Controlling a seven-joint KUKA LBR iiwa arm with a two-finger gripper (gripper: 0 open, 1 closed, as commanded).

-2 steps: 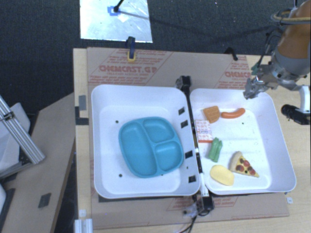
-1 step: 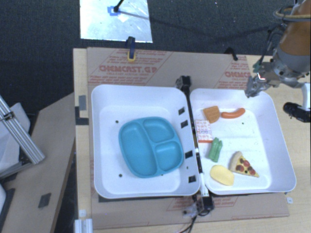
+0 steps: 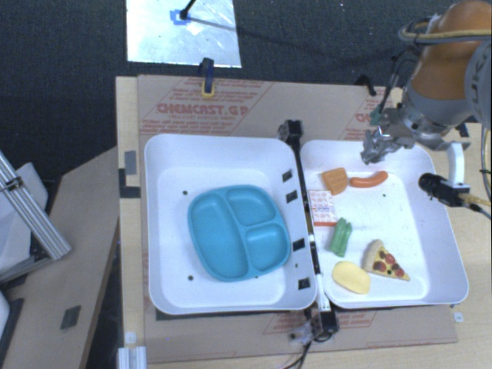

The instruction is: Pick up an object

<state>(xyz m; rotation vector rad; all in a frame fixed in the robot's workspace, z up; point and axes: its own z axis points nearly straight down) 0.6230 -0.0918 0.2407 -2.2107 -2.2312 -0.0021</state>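
The arm point(image 3: 450, 52) was cut off by the upper right edge of the view, so only its orange band and grey wrist could be seen. The end effector point(image 3: 374, 151) appeared as a small grey tangle. Whether it was spread or pressed together could not be told, nor could its height above the bin.

Two white bins sat side by side on the desk point(image 3: 84, 229). The left bin point(image 3: 165, 206) held one blue plate point(image 3: 234, 233) with three compartments. The right bin point(image 3: 453, 283) held six loose things, one of each:
- an orange-brown square piece point(image 3: 334, 180)
- a sausage point(image 3: 368, 180) just beside the square piece
- a small packet point(image 3: 320, 204) against the bin's left wall, its red print too small to read
- a green piece point(image 3: 340, 237) nearer the camera than the packet
- a pizza slice point(image 3: 386, 261)
- a yellow piece point(image 3: 351, 277) just beside the slice, near the bin's front rim

What the square, green and yellow pieces were meant to be was hard to make out.

The end effector hung over the far part of the right bin, near the sausage's right end. In the view it was apart from the sausage and from every other piece.
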